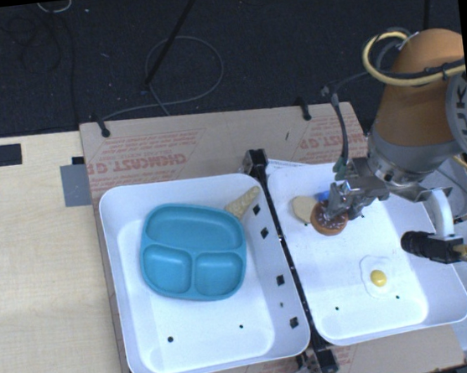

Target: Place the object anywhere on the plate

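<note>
On the left of the tabletop (pixel 35 290) the pale wood is bare apart from a few dark patches, and next to it sits the left bin (pixel 144 353), a shallow white tray that carries the blue plate (pixel 193 251). The plate has three compartments and lies flat toward the upper left of that bin, nothing resting on it, so the goal spot is open from above. Just beside the plate's upper right edge a tan cone-shaped piece (pixel 242 203) leans against the bin wall near the black divider clamps (pixel 258 166) that join the two bins. Across the divider, in the right bin (pixel 451 307), a pale tan disc (pixel 303 208) lies near the upper left, and touching its right side is a small round brown object (pixel 331 226), probably a toy doughnut or cookie, though it is too small to be certain. This brown piece appears to be the task's thing, since the gripper (pixel 338 208) is directly over it, tilted in from the right. The jaws seem to be down at the object's top edge, but the wrist hides them and I cannot tell whether they are apart or closed on it. Lower right in the same bin a toy fried egg (pixel 378 278) lies well apart, untouched. The object is not yet on the plate.
</note>
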`<action>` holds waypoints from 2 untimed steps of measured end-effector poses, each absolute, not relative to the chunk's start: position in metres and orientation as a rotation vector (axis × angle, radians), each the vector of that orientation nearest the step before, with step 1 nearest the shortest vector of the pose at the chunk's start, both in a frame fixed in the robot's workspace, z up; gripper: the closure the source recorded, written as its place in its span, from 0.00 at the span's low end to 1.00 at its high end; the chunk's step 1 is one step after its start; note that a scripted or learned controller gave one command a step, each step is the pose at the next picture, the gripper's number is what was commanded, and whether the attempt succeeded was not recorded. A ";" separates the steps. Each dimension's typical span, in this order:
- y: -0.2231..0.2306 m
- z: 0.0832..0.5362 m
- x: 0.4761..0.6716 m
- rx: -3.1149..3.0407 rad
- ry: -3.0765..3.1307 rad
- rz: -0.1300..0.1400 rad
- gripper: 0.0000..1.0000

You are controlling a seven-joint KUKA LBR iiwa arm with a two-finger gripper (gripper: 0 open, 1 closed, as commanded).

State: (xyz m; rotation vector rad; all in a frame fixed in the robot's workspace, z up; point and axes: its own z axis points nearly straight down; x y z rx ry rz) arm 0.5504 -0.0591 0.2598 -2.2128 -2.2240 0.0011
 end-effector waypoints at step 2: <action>0.055 0.256 0.531 -2.213 -2.224 0.002 1.00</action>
